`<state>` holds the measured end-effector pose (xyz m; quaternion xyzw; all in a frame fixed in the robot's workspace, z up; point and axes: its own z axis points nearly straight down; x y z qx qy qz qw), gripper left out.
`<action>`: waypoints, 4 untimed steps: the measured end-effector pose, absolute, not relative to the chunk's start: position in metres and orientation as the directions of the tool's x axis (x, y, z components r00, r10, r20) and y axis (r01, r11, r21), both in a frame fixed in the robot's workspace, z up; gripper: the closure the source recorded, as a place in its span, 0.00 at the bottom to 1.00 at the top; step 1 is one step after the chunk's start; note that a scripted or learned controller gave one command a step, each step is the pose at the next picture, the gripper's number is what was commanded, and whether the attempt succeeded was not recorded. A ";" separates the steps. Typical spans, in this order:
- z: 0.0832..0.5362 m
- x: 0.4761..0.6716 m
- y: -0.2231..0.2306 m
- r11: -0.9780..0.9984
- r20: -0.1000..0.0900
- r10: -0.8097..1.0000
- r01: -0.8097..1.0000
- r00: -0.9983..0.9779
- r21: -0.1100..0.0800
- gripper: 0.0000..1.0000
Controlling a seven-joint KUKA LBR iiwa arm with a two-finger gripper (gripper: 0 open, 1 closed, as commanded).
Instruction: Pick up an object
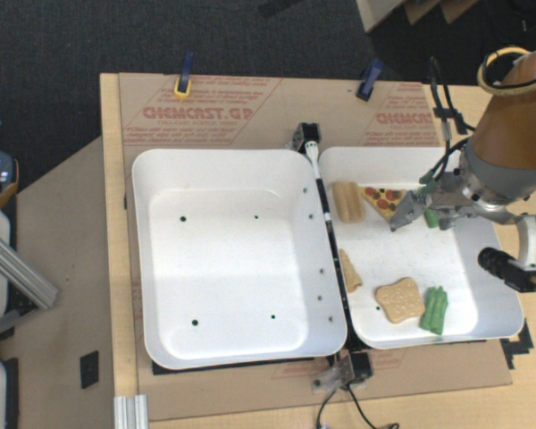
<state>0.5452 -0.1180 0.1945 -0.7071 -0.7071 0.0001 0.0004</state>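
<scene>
Crowding the right bin (491,315): bread (347,201), pizza slice (383,199), cracker (399,299), green beans (434,310).

Two white bins (161,186) are set on a cardboard sheet (277,105), clamped by a yellow clip (184,82) and a blue clip (370,79).

glossy plastic bins (223,266) (white) – matt cardboard (250,105)

Two shallow white plastic bins sit side by side on a brown cardboard-covered bench. The left bin (161,239) fills the frame's centre. The right bin (469,266) holds a tan bread-roll toy (347,201), a pizza-slice toy (383,199), a small tan wedge (349,272), a toast-shaped piece (399,299) and a green pod-shaped toy (434,310) just beside it. The grey gripper (420,211) hangs at mid-right, near the pizza slice.
</scene>
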 end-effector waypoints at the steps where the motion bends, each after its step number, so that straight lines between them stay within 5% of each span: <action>1: 0.169 0.484 -0.152 -0.005 0.002 1.000 1.000 0.005 -0.008 0.00; 2: 0.081 0.545 -0.092 0.006 0.001 1.000 1.000 -0.006 0.000 0.00; 3: 0.084 0.475 -0.142 -0.006 0.001 1.000 1.000 0.006 -0.007 0.00; 4: 0.085 0.479 -0.182 -0.004 -0.004 1.000 1.000 0.004 0.002 0.00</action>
